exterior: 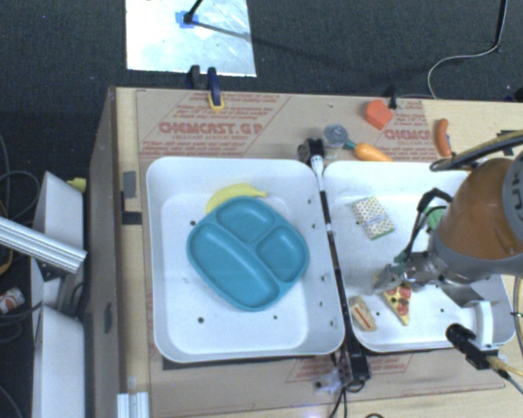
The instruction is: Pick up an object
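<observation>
In the right bin lie a toy pizza slice, a hot dog near the front wall and a patterned square packet farther back. My gripper is low in this bin, right over the pizza slice, with the arm's orange band behind it to the right. A green item peeks out beside the arm. The left bin holds a blue divided tray with a yellow banana half hidden behind it.
Outside the bins, on the cardboard at the back, sit an orange block, a toy carrot, a round grey piece and an orange sausage shape. A black divider runs between the bins.
</observation>
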`<state>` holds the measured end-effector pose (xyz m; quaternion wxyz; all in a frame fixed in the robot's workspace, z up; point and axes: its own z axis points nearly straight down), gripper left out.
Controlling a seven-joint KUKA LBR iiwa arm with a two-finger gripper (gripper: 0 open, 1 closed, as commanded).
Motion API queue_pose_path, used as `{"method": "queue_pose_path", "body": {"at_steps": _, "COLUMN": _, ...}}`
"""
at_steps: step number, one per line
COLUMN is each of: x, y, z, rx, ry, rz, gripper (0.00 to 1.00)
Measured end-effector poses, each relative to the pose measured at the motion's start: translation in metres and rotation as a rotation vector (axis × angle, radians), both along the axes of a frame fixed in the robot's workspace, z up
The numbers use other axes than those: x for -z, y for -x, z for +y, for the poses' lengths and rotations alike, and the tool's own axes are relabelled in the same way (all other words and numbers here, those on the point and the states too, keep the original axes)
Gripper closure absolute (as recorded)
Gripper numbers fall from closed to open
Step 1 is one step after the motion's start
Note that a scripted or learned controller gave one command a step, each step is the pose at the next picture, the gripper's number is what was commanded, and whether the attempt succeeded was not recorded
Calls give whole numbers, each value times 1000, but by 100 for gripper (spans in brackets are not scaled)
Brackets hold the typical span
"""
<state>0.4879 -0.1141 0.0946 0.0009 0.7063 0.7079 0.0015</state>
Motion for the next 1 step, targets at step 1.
{"method": "queue_pose_path", "body": {"at_steps": 1, "x": -90, "y": -51, "z": 78, "rx": -2, "ry": 0, "rz": 0, "gripper": 100}}
